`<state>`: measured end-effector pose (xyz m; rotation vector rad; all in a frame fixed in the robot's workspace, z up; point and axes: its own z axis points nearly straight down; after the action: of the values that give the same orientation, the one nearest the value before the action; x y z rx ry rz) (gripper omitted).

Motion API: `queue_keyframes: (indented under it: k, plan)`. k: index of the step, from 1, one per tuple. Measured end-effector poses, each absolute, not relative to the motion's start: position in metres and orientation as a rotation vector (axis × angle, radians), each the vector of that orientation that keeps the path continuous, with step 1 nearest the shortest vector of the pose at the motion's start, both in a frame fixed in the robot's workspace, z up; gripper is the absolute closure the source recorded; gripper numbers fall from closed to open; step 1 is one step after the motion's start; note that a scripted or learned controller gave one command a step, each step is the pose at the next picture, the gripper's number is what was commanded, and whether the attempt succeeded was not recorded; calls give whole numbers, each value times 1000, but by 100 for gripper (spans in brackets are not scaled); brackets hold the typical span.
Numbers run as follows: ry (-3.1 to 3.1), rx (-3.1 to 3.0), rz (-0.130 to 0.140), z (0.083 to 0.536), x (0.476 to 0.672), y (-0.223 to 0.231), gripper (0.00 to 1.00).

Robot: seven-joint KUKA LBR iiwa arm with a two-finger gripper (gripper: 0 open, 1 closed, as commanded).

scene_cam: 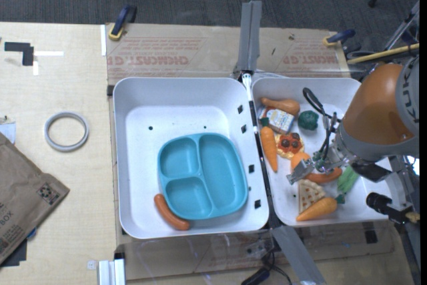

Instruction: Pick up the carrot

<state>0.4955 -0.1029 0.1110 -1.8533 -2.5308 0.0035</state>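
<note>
Orange carrot lies lengthwise at right bin's left wall; gripper, grip state unclear, should shift left, align across it, avoid pizza.

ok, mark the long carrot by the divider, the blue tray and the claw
carrot (269,148), camera view, mid-body
blue tray (202,175), camera view, ridge between compartments
claw (301,172), camera view, midway between fingertips

My gripper hung in the right bin, just right of the carrot. Left of that carrot, in the left bin, lay the divided tray, a sausage by its near-left corner.
</note>
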Motion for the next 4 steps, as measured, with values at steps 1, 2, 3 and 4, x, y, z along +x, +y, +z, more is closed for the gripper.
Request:
queue_keyframes:
  k: [1, 2, 3, 4]
  plan:
    - [-2566, -1810, 2, 89, 563, -121, 0]
    - [-2567, -1808, 4, 96, 564, -121, 100]
    - [-2567, -1808, 4, 96, 564, -121, 0]
    - [-2566, -1806, 5, 103, 564, -122, 100]
